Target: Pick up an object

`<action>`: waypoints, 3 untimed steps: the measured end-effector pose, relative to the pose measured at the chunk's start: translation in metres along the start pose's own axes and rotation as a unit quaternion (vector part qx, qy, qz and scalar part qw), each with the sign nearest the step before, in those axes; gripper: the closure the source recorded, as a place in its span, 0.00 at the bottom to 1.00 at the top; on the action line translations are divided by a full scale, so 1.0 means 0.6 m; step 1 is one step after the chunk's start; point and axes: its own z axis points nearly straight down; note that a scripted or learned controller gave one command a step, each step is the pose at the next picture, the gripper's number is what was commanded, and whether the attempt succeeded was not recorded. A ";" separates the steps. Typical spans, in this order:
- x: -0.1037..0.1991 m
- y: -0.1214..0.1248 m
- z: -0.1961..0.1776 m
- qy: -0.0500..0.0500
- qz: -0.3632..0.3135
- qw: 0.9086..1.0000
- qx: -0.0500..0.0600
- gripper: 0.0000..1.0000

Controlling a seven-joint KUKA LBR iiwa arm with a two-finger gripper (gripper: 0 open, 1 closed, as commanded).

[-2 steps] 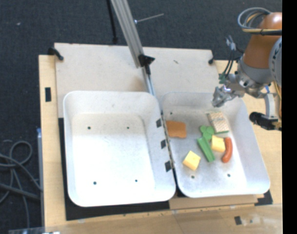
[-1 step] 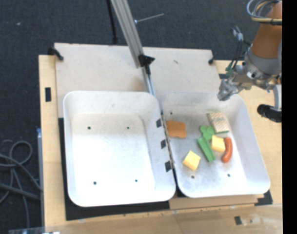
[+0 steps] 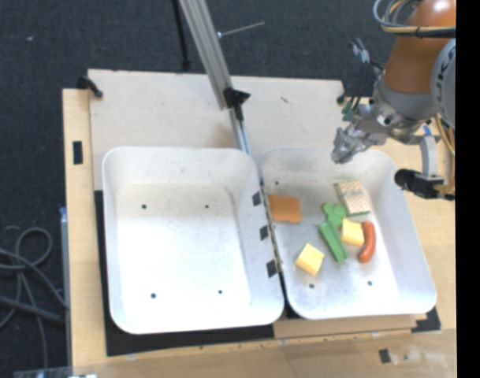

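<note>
The right bin [image 3: 397,290] holds several small items: an orange block [image 3: 284,209], a yellow cube [image 3: 309,259], a green piece [image 3: 332,232], a second yellow cube [image 3: 351,232], a red-orange sausage shape [image 3: 367,242] and a speckled tan block [image 3: 353,197]. My gripper [image 3: 347,146] hangs above the bin's far edge, up and slightly left of the tan block, apart from every item. Nothing shows between its fingers.
The left bin [image 3: 121,172] lies beside the right one, a row of black clips between them. A slanted metal pole [image 3: 212,50] rises from behind the bins. Cables lie on the dark floor at the lower left.
</note>
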 end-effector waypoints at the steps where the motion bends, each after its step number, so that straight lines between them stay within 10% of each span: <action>1: 0.077 -0.022 0.014 0.000 0.000 1.000 0.001 1.00; 3: 0.243 -0.061 -0.024 0.001 -0.001 1.000 0.001 1.00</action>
